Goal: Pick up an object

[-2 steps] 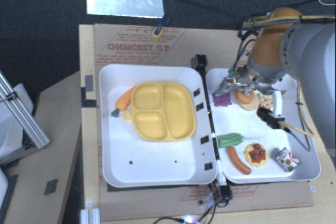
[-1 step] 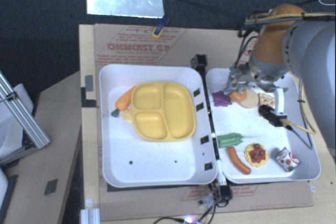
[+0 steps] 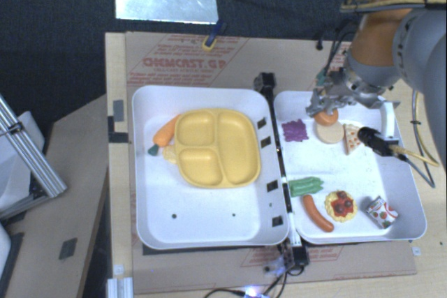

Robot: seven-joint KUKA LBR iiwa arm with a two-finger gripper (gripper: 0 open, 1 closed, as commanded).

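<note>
Nearest, along the front of the right bin (image 3: 412,220), lie four toy foods: one red sausage (image 3: 317,213), one small round pizza (image 3: 341,206), one crumpled red-and-white wrapper (image 3: 380,212) and one green pea pod (image 3: 305,185). Further back sit one purple grape bunch (image 3: 295,130), one pizza slice (image 3: 351,139) and one cream bun piece (image 3: 330,133). The left bin (image 3: 150,220) holds one yellow three-compartment plate (image 3: 213,147) with one orange carrot (image 3: 165,131) tucked at its left edge. Farthest back in the right bin, the gripper (image 3: 324,108) hangs just over a small round orange-and-tan object (image 3: 326,117), which rests beside the bun; how far the jaws are parted cannot be told.
</note>
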